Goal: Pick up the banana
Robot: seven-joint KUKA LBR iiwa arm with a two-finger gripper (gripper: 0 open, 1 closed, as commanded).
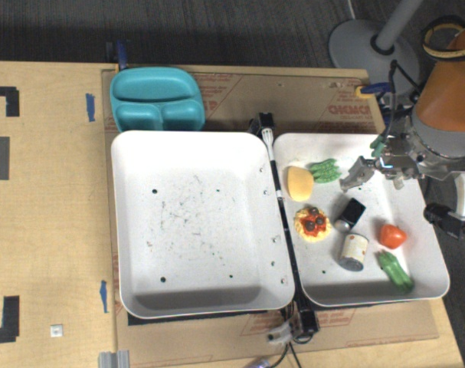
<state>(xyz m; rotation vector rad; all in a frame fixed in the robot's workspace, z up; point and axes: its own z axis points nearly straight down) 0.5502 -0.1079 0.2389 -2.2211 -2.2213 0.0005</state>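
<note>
The banana [299, 182] (short yellow chunk) sits at the upper left of the right bin [439, 282], just beside some green leafy thing [324, 169]. The gripper [358, 176] hangs over the bin's upper middle, right of the banana, holding nothing, but honestly I can't tell how wide its fingers are.

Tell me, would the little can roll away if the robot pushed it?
Maybe: the can looks round, so it could roll, though I cannot tell if it stands or lies. It looks stiff, so probably no squashing. The smooth floor of the right bin might let it slide toward the tomato.
</note>
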